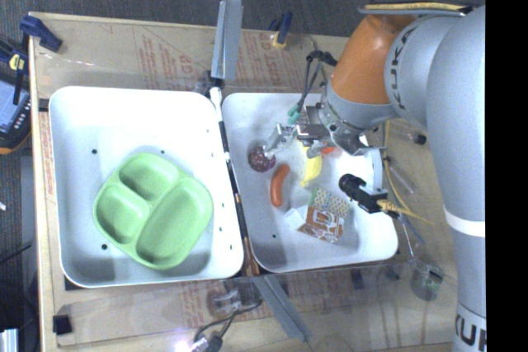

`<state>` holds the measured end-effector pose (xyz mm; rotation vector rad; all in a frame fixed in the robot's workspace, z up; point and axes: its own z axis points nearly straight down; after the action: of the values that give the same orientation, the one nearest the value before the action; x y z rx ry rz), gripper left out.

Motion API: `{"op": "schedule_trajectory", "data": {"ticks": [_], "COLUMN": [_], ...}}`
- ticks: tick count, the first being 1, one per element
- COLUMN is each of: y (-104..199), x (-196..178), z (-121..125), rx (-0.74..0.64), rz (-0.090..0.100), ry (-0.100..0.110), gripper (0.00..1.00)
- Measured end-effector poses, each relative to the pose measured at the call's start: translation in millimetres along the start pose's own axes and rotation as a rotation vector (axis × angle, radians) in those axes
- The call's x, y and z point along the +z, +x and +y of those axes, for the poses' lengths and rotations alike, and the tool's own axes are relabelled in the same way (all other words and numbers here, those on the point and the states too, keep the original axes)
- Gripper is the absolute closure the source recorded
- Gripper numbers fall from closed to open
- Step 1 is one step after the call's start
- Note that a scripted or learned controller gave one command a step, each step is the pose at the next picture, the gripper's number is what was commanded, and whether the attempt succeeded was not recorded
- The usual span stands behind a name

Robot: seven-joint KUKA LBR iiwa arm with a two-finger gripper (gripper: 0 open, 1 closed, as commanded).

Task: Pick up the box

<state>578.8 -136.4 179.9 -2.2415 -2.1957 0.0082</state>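
Note:
The box (324,218), flat with a brown, white and green print, lies near the front of the right bin (247,115). My gripper (290,133) hangs over the middle of that bin, behind and to the left of the box and apart from it. A yellow piece (312,169) lies between the gripper and the box. The arm's wrist hides part of the bin's back right corner.
In the right bin, an orange-red sausage (279,185) lies just left of the box and a dark red round thing (261,158) sits further back. The left bin (74,115) holds a green divided plate (153,210). A metal divider (228,25) stands between the bins.

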Motion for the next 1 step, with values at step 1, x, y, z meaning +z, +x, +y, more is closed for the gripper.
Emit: {"op": "schedule_trajectory", "data": {"ticks": [1], "y": [-3.2], "x": [89.6], "z": [-1.9], "rx": [-0.005], "rz": [0.001], "ry": [0.0], "gripper": [0.0]}}
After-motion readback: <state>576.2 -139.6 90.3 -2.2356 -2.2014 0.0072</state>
